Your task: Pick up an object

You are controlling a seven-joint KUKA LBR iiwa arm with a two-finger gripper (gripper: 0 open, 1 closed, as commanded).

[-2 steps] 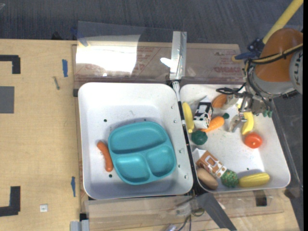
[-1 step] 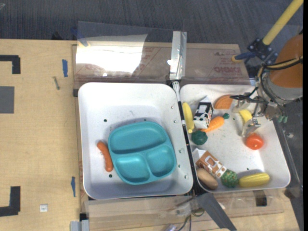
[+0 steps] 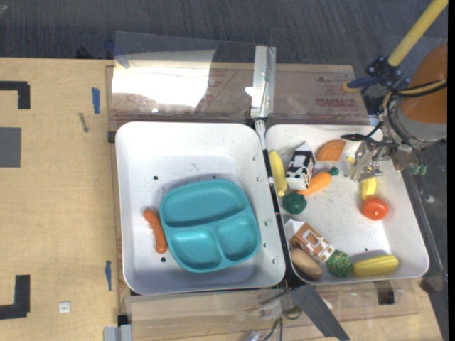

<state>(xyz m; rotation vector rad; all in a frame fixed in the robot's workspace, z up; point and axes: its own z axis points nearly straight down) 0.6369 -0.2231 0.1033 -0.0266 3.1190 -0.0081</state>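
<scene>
My gripper hangs over the upper right part of the right bin, under the grey wrist and orange band. A small yellow piece shows just below it in the image, and whether they touch is unclear. A red tomato lies right beneath that piece. To the left of the gripper are an orange bun, a carrot and a black-and-white cow toy.
The right bin also holds a long yellow piece by its left wall, a green ball, a brown box, a potato, a green knob and a yellow fruit. In the left bin lie a teal divided plate and a red sausage.
</scene>
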